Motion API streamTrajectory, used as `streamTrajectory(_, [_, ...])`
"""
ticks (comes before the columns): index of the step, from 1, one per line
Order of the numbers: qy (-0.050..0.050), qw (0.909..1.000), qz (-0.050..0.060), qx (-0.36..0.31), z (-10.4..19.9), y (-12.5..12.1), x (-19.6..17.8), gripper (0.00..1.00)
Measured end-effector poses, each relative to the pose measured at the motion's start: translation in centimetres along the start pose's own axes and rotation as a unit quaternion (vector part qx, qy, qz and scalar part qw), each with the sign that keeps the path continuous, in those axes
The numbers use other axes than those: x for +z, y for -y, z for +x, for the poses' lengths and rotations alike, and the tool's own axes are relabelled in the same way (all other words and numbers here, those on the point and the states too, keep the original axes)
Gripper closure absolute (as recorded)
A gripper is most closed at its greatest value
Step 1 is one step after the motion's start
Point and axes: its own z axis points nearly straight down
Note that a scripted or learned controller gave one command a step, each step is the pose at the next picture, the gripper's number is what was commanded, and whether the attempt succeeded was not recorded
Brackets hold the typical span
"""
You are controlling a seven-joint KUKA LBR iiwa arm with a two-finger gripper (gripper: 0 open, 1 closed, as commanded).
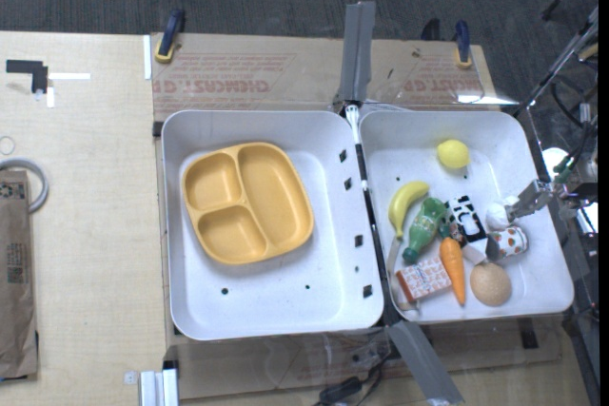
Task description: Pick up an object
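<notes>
Two bins side by side on the bench (86, 233): left bin (285, 299) with a yellow tray (247, 203), right bin (409, 138) with all the loose pieces. End effector (526, 201) low at the right wall of the right bin, seemingly grasping nothing; open or shut, cannot tell from this slant.

Nearest candidates: white lump (497, 220) just beside the end effector, toward the view's lower left, and spotted cup (511, 241) just below it in the view, the two close to touching. Tan ball (490, 284) further down, near the bin's front right corner. Carrot (454, 269) with its long axis running roughly up-down in the view, tip toward the front edge, crowded between a box (423, 281) and the tan ball. Banana (407, 205) and green bottle (424, 228) well apart from the end effector, toward the divider. Lemon (453, 154) alone, clear on every side.

Probably a short shift leftward and down onto the white lump; risk of nudging the spotted cup. Lemon likely the cleaner target, though farther off.
</notes>
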Motion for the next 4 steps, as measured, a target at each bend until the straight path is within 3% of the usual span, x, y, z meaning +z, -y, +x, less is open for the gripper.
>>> streamTrajectory(1, [0.0, 0.9982, 0.001, -0.06, 6.2, -3.8, 9.3, 0.0])
streamTrajectory(2, [0.001, 0.9997, -0.001, 0.024, 6.9, -2.2, 3.2, 0.0])
streamTrajectory(3, [0.001, 0.9993, -0.005, 0.038, 7.6, -0.1, 11.7, 0.0])
streamTrajectory(4, [0.001, 0.9993, -0.004, 0.038, 7.7, -0.1, 11.7, 0.0])
